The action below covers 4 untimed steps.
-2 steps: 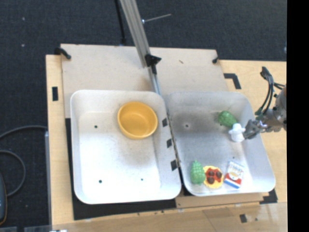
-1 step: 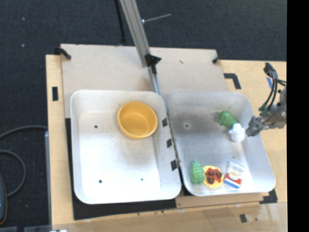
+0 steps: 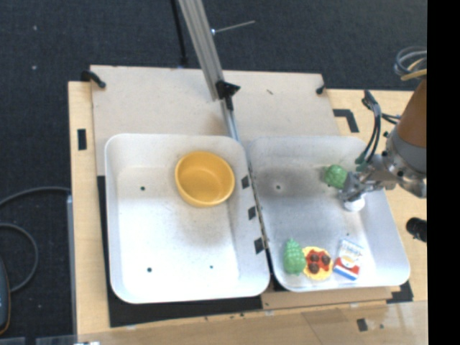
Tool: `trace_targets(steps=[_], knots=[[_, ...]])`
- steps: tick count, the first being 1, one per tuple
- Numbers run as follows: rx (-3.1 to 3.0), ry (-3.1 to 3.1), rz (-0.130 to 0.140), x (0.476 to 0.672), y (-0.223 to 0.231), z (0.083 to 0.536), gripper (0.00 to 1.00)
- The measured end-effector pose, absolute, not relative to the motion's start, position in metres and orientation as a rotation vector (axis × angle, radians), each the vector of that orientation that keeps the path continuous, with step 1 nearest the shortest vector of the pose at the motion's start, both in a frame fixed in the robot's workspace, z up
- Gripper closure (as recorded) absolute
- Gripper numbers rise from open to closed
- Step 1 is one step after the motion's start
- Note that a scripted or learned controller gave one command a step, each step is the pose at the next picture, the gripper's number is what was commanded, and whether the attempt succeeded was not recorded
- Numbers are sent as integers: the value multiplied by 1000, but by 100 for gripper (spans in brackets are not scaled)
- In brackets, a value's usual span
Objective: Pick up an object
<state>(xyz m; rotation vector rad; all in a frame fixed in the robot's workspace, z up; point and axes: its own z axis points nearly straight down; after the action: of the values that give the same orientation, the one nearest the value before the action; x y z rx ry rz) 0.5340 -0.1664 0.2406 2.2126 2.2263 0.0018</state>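
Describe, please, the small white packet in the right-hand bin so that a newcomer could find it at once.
Start at the right bin and go to its near edge, where three small things lie in a row. The white packet is the rightmost, beside a yellow and red toy. It alone is flat and white, with red and blue marks.

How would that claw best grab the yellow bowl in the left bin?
Probably by the rim: the yellow bowl sits upright, mouth open, too wide to span. The pincer could drop from above, one finger inside, one outside, on the side away from the bin wall.

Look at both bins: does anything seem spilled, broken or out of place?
Nothing stands out. The yellow bowl sits upright in the left bin; the small toys lie inside the right bin, none spilled.
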Motion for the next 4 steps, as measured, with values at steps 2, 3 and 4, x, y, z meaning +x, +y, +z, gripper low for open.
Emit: trace_targets(steps=[2,3,4], knots=[[2212,2229,5,557,-69,243,100],[2212,2230,4,570,-23,250,100],[2215,2230,-1,572,27,241,100]])
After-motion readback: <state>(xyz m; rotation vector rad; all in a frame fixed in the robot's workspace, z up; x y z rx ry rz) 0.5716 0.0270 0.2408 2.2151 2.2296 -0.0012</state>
